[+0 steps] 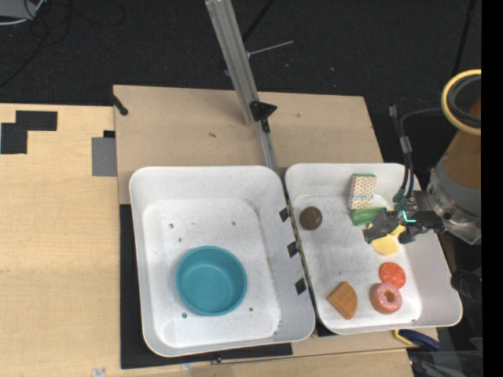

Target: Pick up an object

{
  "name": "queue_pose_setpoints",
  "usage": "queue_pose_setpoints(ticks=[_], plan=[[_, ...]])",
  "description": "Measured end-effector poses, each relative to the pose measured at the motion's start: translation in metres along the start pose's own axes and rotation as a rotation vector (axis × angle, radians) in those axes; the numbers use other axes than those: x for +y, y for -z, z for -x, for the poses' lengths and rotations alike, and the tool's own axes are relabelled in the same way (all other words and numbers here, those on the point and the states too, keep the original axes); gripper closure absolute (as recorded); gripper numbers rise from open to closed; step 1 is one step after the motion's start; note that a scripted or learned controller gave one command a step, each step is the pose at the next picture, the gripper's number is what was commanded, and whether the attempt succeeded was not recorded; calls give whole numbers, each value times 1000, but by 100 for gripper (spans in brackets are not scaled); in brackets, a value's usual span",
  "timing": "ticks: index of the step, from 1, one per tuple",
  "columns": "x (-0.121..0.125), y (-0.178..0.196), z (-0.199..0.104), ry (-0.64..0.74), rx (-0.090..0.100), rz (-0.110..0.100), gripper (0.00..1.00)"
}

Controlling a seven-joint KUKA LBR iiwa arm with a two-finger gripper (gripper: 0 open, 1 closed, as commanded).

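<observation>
Camera view: jaws (391, 230) low over yellow object (386, 245), opening unclear.

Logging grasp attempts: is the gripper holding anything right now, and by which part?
Cannot be told. The gripper sits low in the right white bin, over the yellow rounded toy and beside the green piece; no hold is visible.

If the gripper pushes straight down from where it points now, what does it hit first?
Most likely the yellow piece directly under the gripper in the right bin, with the green item just beside it. Depth is hard to judge from this slanted view.
</observation>
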State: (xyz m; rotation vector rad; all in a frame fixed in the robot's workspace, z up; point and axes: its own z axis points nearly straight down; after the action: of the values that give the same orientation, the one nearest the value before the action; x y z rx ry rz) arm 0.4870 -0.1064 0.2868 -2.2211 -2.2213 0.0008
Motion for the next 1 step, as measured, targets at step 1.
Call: queue_pose_setpoints(ticks=[1], plan=[[0,0,0,0,0,0,0]])
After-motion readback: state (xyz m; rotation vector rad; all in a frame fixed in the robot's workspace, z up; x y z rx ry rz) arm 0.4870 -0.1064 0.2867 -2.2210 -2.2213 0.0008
